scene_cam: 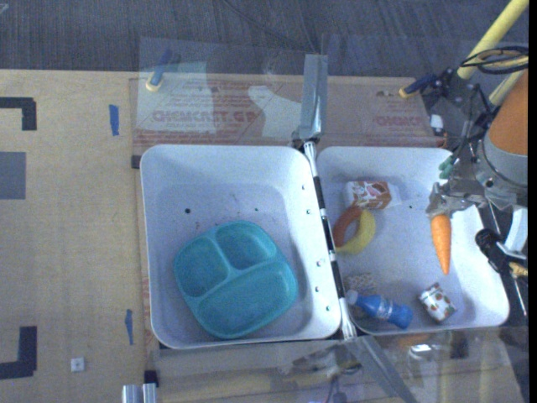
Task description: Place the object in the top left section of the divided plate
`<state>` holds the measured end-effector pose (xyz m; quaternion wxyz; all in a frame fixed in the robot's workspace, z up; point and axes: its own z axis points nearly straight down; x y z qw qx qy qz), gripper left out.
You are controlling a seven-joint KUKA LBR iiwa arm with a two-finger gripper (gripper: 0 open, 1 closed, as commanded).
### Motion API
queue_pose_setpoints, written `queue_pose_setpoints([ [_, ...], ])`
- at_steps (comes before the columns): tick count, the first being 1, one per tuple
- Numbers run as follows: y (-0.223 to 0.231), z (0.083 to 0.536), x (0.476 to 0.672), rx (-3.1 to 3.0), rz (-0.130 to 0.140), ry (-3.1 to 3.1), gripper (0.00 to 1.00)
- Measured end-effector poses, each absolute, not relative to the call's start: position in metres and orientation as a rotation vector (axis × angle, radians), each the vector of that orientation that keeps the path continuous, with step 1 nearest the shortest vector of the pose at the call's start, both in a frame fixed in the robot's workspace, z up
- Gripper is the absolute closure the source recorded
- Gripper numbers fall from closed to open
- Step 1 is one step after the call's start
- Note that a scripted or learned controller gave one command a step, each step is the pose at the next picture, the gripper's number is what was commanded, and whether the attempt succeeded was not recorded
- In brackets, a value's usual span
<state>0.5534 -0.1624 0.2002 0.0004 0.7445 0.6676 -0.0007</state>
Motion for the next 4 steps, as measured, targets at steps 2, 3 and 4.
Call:
queue_pose_setpoints([
  [2,-0.04,0.207,0.621,2.241,0.0,2.2,1.0],
  [3,0.035,0.185,0.631,2.253,-0.001,2.19,1.0],
  [4,0.106,0.198,0.648,2.338,0.0,2.097,1.0],
])
